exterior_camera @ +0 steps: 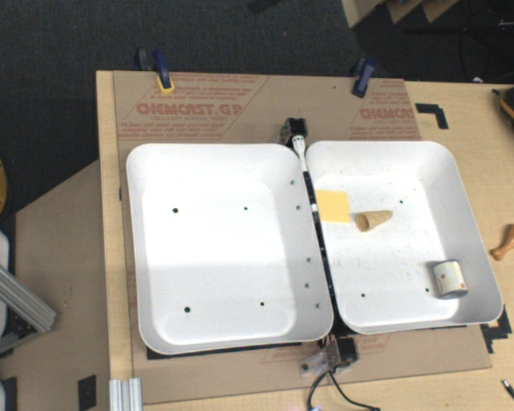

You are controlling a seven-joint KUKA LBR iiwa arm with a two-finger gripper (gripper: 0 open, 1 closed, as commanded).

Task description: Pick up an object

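Observation:
Three small objects lie in the right bin (463, 229). A flat yellow square (332, 205) rests near the bin's left wall. Just to its right lies a tan cone-shaped piece (372, 221), tipped on its side. A short silvery cylinder (448, 278) sits near the bin's front right corner.
The left bin (214, 247) sits beside the right one, joined by a black clamp strip (313, 221). Both rest on a brown cardboard sheet (257, 101) held by blue clamps (163, 68) at the back. A metal rail (17, 302) lies at the left.

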